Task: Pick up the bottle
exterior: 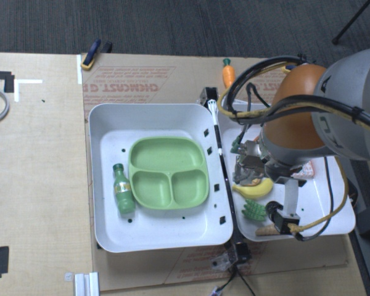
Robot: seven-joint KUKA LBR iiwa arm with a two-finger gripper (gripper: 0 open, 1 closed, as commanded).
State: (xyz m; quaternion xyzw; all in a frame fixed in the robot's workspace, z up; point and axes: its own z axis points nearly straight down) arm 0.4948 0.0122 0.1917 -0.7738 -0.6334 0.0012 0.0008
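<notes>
Nearest, toy food lies in the right bin, where the gripper sits above a banana. Farther at nine o'clock, across the green divided plate, the green bottle lies in the left bin, long axis twelve-to-six.

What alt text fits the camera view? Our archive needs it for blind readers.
A green bottle lies in the left white bin beside a green divided plate, while the arm's gripper hangs over the right bin, above a banana.
</notes>
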